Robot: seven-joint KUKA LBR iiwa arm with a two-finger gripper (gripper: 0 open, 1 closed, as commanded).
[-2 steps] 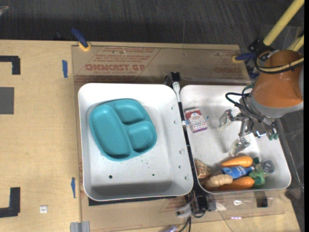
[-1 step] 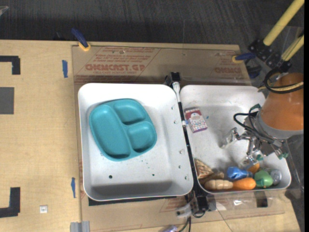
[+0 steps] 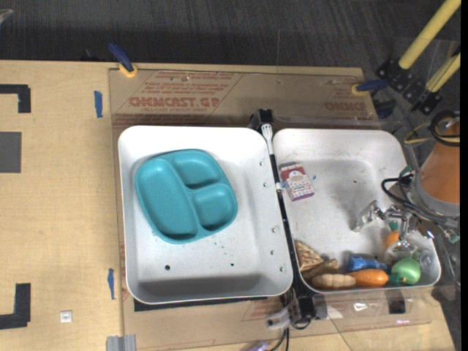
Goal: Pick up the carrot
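so the carrot (image 3: 369,277) is lying along the near wall of the right bin (image 3: 336,148), between a green ball (image 3: 406,271) and a peanut (image 3: 330,281); gripper (image 3: 389,224) hangs just above them; fingers too blurry, can't tell.

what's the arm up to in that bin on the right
The arm's gripper hangs over the near right corner of the right bin, above a pile of toy food. The carrot lies at the near wall beside a green ball. The left bin holds a teal plate.
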